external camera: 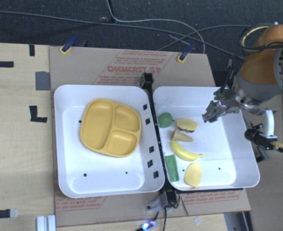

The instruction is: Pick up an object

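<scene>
White bins: two are being carried side by side on the counter (pixel 16 143); the left bin (pixel 64 129) is holding a yellow divided plate (pixel 110 127), the right bin (pixel 237 172) has all the small stuff.
Pickable things: everything is being crowded toward the right bin's left side, honestly. Green ball (pixel 165 120) up top, a tan round piece (pixel 186 124) just beside it, a wedge (pixel 181 136) under that, then the banana (pixel 185 152), a green stick (pixel 171 168) along the divider and a yellow lump (pixel 193 175) near the front wall.
Gripper: the gripper (pixel 211 113) is being held over the right bin's upper right area, nothing is being carried between its tips. Open or closed can't be told from this angle.
Step in hand: probably the approach is being lined up, no contact being made yet.
Doing it well: the yellow lump or banana is being favoured as a target, since each has some bare floor around it.
Edges: the green stick is being hugged by the divider wall, so it's likely a bad pick.
Open room: plenty of bare floor is being left on the bin's right half for a clean descent.
</scene>
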Controlling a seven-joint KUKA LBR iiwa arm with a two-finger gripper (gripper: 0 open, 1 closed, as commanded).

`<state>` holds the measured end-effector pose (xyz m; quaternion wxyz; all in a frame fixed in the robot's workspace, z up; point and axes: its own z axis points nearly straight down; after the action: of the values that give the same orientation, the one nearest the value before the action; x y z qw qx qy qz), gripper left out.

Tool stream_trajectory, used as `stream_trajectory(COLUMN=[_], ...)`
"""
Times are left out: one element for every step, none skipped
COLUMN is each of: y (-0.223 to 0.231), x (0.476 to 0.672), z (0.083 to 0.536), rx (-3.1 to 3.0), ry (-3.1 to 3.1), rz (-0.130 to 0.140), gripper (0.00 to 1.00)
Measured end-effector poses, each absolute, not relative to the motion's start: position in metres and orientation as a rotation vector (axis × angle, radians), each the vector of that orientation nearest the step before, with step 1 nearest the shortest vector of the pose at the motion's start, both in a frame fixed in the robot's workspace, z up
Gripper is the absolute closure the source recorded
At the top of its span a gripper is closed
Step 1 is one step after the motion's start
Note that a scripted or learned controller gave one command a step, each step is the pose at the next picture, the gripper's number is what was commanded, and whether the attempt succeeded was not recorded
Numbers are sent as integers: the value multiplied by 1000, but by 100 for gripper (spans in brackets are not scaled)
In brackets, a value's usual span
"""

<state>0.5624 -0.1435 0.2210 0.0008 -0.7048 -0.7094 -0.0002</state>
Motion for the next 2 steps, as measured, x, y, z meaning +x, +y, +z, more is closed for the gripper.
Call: stream_trajectory(y=[-89,-41], x=[570,589], z=[230,221], rx=[-2212,-2213], ry=[-2229,-2227], rz=[-2,1], gripper=[100,100])
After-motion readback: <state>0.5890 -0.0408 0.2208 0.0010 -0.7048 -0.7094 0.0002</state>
